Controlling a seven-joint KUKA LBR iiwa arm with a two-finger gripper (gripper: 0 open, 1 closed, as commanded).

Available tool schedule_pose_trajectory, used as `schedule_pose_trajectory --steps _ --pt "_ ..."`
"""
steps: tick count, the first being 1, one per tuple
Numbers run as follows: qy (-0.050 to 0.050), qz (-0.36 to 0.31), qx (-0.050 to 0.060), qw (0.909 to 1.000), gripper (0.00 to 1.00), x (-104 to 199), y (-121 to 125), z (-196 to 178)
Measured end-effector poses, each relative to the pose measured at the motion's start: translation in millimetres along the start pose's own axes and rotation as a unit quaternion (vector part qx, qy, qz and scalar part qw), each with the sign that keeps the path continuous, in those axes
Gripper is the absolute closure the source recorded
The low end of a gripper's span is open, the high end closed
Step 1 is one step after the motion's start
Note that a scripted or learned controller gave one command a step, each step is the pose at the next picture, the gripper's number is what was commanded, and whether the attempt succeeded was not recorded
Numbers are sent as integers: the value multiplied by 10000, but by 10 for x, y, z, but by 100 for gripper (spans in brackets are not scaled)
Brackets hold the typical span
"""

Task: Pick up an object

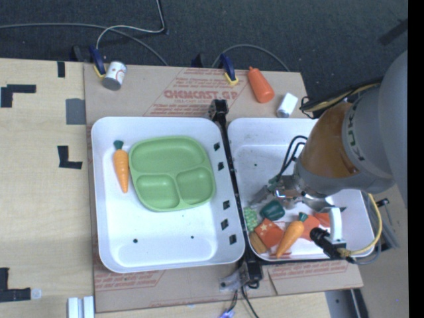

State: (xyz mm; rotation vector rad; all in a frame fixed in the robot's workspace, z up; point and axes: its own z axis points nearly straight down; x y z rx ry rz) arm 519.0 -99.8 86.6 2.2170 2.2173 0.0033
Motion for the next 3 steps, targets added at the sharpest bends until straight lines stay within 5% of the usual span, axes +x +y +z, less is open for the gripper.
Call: schedule_pose_trajectory --steps 1,2,3 --pt "5 -6 -6 10000 0 -222 -191 -2" --pt "0 -2 -3 10000 100 -229 -189 -101" --pt "19 -13 27 10000 100 519 -134 -982"
